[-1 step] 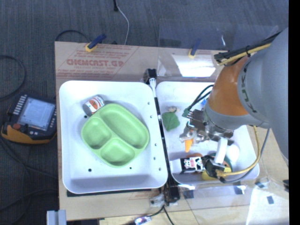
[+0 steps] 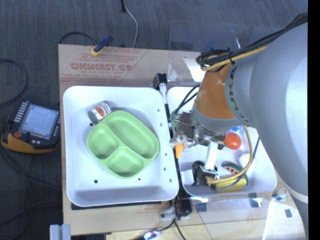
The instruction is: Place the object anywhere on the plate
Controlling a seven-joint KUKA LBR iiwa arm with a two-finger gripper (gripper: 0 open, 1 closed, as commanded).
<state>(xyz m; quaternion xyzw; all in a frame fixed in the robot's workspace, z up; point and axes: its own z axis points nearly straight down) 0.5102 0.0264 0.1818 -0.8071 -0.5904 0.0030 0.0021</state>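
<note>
A green plate with three compartments lies in the left bin; nothing is on it. A small can with a red and white label rests on its side at the plate's upper left rim. My gripper hangs under the orange-banded wrist over the left part of the right bin, close to the wall between the bins. The wrist hides what is under it. An orange ball and a watermelon-slice toy lie in the right bin, to the right of the gripper.
The arm's big grey body covers the right bin's far and right side. A teach pendant sits on the floor left of the bench. A brown board lies behind the left bin.
</note>
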